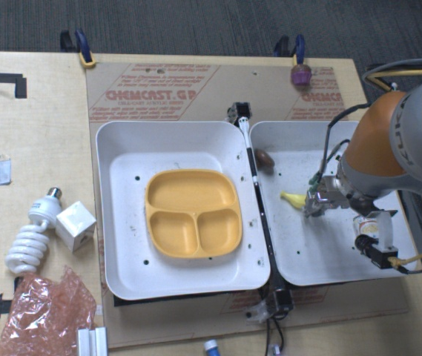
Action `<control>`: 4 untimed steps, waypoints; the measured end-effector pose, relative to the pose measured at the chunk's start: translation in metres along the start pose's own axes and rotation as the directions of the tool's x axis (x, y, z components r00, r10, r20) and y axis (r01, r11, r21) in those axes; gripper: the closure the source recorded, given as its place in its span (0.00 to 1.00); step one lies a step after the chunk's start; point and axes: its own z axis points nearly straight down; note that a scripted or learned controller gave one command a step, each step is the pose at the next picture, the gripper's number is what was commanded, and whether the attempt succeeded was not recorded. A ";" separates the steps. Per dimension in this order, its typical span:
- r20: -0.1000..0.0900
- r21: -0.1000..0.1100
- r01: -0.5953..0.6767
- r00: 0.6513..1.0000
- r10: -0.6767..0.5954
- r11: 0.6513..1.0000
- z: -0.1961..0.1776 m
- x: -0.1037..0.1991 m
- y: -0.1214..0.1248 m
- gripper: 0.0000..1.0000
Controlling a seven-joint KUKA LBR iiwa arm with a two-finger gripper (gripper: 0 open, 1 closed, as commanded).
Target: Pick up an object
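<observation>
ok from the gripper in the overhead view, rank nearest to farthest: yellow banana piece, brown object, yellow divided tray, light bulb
Measured from the gripper in the right bin:
1. Yellow banana piece, just beside it on the bin floor.
2. Brown object, near the right bin's upper left corner.
3. Yellow divided tray, in the left bin.
4. Light bulb, outside the bins on the bench's far left.

A pale wooden bench (33,147) stands on dark grey carpet (196,10), under even light.
</observation>
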 end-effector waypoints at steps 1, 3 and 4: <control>-0.001 0.001 -0.003 1.000 0.003 1.000 0.000 0.015 -0.064 0.00; -0.001 0.002 -0.004 1.000 0.004 1.000 0.000 0.022 -0.050 0.00; -0.001 0.001 -0.003 1.000 0.003 1.000 0.000 0.022 -0.064 0.00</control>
